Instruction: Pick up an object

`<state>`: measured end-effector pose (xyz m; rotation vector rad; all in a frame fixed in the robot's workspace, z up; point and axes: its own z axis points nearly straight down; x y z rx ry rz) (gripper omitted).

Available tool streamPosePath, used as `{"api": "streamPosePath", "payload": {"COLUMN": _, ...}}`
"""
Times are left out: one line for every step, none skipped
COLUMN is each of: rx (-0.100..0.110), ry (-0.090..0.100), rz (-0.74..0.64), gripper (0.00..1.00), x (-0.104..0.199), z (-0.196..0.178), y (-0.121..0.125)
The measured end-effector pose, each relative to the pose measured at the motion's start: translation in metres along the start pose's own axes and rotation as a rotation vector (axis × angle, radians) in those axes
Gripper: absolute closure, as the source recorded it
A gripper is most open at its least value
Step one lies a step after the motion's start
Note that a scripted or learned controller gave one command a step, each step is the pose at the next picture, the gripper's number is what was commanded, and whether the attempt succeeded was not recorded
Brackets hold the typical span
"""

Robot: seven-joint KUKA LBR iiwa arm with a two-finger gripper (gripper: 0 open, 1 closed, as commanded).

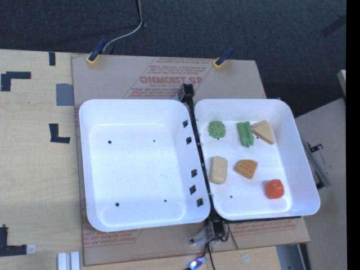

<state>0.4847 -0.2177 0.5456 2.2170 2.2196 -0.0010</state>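
The right bin [292, 122] holds several small toy foods. A green round broccoli piece [216, 130] lies at its upper left. Beside it lies a green bean-like piece [244, 134], and a tan wedge [263, 132] touches that piece on the right. Lower down are a pale beige loaf-shaped piece [218, 170] and an orange wedge [246, 168]. A red round piece [274, 189] sits near the bin's lower right.
The left bin [90, 151] stands beside the right one, with black clips [194, 173] along the shared wall. Both rest on a cardboard sheet [169, 77] held by two blue and yellow clamps [95, 52]. A cable [132, 16] runs off the top.
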Motion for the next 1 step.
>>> {"api": "streamPosePath", "payload": {"rx": 0.013, "ry": 0.006, "rz": 0.001, "gripper": 1.0, "x": -0.0049, "z": 0.1052, "y": 0.0276}}
